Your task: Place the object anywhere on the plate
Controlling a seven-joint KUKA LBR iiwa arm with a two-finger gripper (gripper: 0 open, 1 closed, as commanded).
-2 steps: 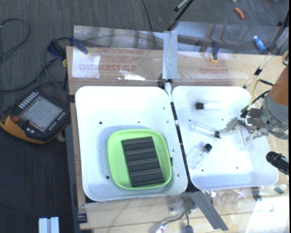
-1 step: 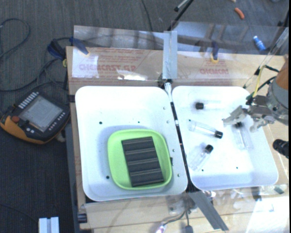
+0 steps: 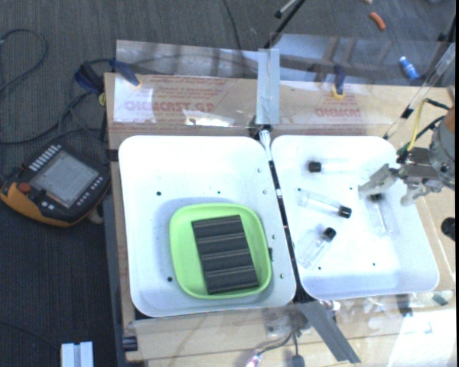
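- While the gripper (image 3: 390, 183) hangs over the right bin's (image 3: 413, 277) far-right part, its fingers stand spread with nothing between them.
- The task's things, clear vials with black caps, lie in that bin: one (image 3: 329, 167) near the back wall, one (image 3: 326, 203) mid-bin, one (image 3: 317, 245) nearer the front, one (image 3: 378, 212) just below the fingers.
- The green plate (image 3: 182, 228) sits in the left bin (image 3: 141, 174), a dark ribbed block (image 3: 225, 254) covering its middle.
- Judgement: straddle the nearest vial across its narrow width, close squarely.
- Judgement: lift clear of the shared rim between bins; only the plate's green border offers bare room.
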